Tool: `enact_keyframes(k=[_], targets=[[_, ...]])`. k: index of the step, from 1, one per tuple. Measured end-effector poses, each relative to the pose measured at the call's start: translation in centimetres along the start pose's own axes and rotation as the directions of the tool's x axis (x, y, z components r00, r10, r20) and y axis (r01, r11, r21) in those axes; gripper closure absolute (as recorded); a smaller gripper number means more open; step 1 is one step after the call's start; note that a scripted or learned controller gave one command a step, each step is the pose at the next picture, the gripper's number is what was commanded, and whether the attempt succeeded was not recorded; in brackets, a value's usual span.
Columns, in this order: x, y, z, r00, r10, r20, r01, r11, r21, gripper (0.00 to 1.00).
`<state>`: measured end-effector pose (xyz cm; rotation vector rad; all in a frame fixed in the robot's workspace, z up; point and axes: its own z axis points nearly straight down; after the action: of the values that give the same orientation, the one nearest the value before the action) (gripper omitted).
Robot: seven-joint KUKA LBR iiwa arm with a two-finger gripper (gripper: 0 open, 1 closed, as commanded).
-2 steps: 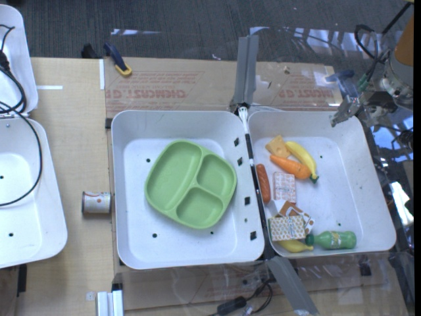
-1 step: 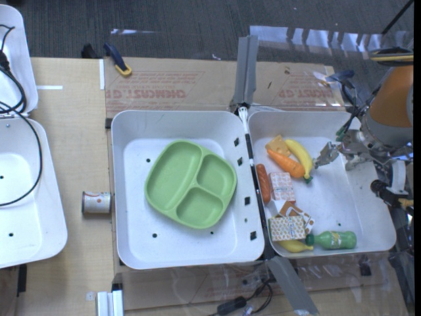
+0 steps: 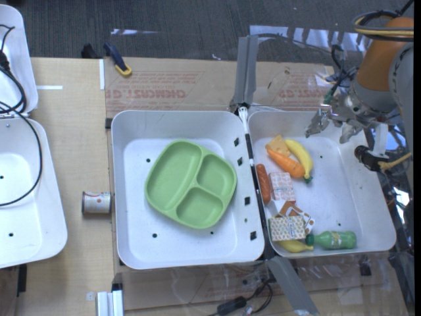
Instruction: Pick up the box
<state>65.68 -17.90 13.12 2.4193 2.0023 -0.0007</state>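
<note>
Camera view gives me the gripper [image 3: 331, 125] hanging over the far right corner of the right bin [image 3: 358, 196], fingers spread apart with nothing between them. The box [image 3: 287, 229] lies near that bin's front left corner, well apart from the gripper, touching a green bottle [image 3: 334, 240] and resting against a banana [image 3: 295, 245]. Another small carton [image 3: 281, 186] sits beside a sausage [image 3: 264, 182], with a carrot [image 3: 287, 162] and second banana [image 3: 299, 157] farther back. In the left bin [image 3: 128, 196] I see a green plate [image 3: 191, 184].
</note>
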Motion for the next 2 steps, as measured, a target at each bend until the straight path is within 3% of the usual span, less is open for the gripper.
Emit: enact_keyframes(k=[1,2], targets=[[-3.5,-3.9,3.0,0.972,0.236,-0.015,-0.236,0.972,-0.001,0.0],[1.8,-13.3,4.1,0.883,0.469,0.001,-0.469,0.883,0.006,0.0]])
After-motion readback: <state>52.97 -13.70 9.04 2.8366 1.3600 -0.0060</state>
